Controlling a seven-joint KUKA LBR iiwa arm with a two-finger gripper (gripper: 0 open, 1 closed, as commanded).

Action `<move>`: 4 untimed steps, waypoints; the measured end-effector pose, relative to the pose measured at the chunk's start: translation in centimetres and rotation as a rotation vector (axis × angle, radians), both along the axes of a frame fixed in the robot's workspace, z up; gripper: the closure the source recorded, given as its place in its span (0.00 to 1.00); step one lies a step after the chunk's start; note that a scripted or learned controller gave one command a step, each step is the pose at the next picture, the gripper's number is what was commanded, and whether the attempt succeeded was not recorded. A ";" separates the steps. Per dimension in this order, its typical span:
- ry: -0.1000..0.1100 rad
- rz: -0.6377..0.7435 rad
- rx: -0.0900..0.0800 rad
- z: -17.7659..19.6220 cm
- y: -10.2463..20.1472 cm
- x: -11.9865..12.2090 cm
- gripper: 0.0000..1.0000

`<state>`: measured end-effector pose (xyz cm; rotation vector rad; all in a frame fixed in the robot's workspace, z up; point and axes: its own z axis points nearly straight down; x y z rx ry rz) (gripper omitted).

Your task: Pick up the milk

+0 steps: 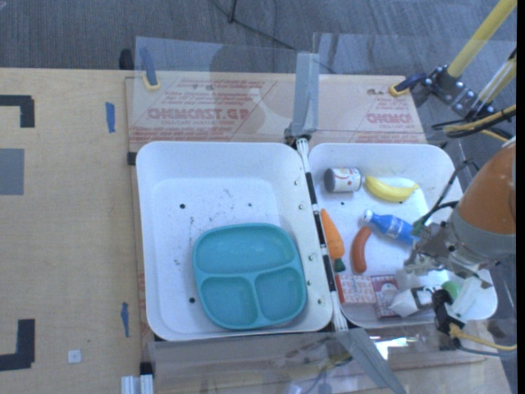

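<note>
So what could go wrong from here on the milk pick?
1. The flat carton, which I take for the milk, lies on its side near the front wall of the right bin. That may leave the tool little room to close around it, so it could slip.
2. The blue bottle and the sausage lie close beside the tool. It could bump or grab one of them instead.

The left bin (pixel 164 179) holds a teal divided plate (pixel 248 275) at its near right. In the right bin (pixel 435 167) lie a can (pixel 343 179), a banana (pixel 390 189), a blue bottle (pixel 390 226), a carrot (pixel 331 232) and a red sausage (pixel 360 249). The claw (pixel 414 268) hangs over that bin's near right, beside a flat printed carton (pixel 361 288).
</note>
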<state>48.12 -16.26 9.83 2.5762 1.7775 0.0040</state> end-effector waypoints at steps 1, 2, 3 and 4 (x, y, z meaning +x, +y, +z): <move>0.010 -0.030 0.008 14.5 8.0 2.2 1.00; 0.010 -0.029 0.008 14.4 8.0 2.2 0.00; 0.011 0.130 0.008 3.6 6.4 -0.3 0.00; 0.009 -0.375 0.009 14.7 6.8 8.2 0.00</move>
